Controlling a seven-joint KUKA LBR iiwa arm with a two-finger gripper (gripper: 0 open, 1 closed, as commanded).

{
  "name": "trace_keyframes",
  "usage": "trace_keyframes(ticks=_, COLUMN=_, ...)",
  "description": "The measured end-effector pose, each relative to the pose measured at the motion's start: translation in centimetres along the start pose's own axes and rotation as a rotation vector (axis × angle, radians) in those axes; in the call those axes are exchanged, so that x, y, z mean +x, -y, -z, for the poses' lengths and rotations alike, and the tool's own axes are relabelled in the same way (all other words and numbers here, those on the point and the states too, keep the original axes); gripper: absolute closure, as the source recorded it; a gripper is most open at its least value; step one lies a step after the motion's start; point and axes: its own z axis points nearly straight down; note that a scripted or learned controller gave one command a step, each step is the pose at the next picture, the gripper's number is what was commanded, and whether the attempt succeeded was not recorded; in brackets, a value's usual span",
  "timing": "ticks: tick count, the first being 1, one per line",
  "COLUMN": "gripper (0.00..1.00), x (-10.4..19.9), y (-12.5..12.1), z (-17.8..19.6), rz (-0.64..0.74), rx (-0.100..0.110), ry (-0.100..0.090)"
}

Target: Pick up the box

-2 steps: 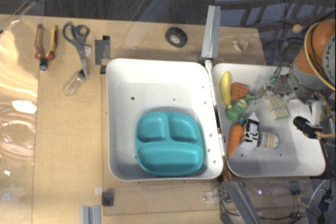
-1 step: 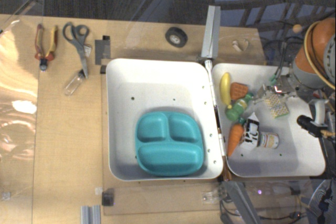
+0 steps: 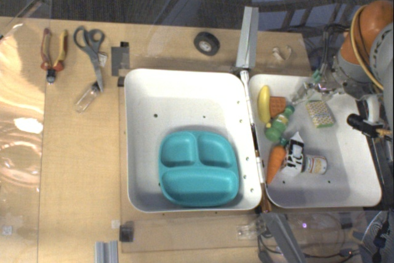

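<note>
A small flat box (image 3: pixel 320 113) with a speckled, woven-looking face lies near the right bin's (image 3: pixel 363 194) back edge; the gripper's (image 3: pixel 318 84) state, perhaps blurred, I cannot tell.

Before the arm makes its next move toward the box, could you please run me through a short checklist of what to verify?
1. Box located: ok. The patterned box lies in the right bin, near its far side.
2. Box free of neighbours: ok. The banana, green bottle, carrot and can all lie apart from it.
3. Box not yet lifted: ok, it rests on the bin floor.
4. Arm position: ok. The arm sits at the bin's right edge, close to the box.
5. Hand state: cannot tell.
6. Left bin irrelevant: ok. It holds the teal tray.
</note>
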Motion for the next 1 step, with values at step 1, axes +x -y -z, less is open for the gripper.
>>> trace_keyframes(ticks=1, gripper=0.00, x=0.49, y=3.80, z=0.25, rz=-0.259, rx=-0.007, ry=0.000)
